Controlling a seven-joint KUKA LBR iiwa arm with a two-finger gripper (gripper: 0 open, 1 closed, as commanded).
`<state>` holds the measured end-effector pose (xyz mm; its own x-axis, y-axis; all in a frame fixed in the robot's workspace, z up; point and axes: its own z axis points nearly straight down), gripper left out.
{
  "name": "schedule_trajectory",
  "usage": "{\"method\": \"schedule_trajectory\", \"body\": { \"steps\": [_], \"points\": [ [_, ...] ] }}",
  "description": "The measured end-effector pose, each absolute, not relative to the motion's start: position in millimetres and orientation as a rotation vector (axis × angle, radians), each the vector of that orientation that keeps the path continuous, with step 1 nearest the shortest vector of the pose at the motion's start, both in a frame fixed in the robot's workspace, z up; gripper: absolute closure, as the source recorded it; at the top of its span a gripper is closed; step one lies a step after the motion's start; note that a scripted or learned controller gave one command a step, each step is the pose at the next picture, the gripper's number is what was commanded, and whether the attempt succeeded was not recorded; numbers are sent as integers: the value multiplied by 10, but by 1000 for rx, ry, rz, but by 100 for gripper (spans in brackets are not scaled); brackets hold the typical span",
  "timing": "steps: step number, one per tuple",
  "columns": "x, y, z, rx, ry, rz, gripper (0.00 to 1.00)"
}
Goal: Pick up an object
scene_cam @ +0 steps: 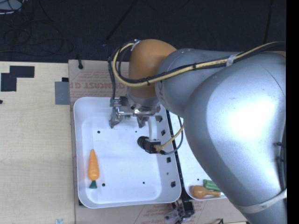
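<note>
Camera view: we see the claw [127, 119] over the left bin [84, 190]; we cannot tell its state. A toy carrot [93, 165] lies well apart.

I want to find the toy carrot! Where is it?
The carrot lies in the left bin, near its lower-left corner, far from the gripper.

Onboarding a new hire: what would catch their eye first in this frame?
The big grey arm fills the right side, its orange band above the claw hanging over the left bin. An orange toy carrot lies alone near that bin's left wall. A yellowish item with a green piece sits in the right bin.
</note>
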<state>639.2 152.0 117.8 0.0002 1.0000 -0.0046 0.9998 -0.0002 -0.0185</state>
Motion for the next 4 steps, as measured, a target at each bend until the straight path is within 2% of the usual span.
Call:
{"method": "schedule_trajectory", "body": {
  "steps": [1, 2, 3, 4],
  "points": [
    [6436, 1754, 1310, -2218, -2223, 3, 0],
    [6458, 2178, 2882, -2219, -2231, -22, 0],
    [6434, 2157, 2863, -2213, -2228, 8, 100],
    [6422, 1956, 1999, -2220, -2217, 16, 100]
  ]
}}
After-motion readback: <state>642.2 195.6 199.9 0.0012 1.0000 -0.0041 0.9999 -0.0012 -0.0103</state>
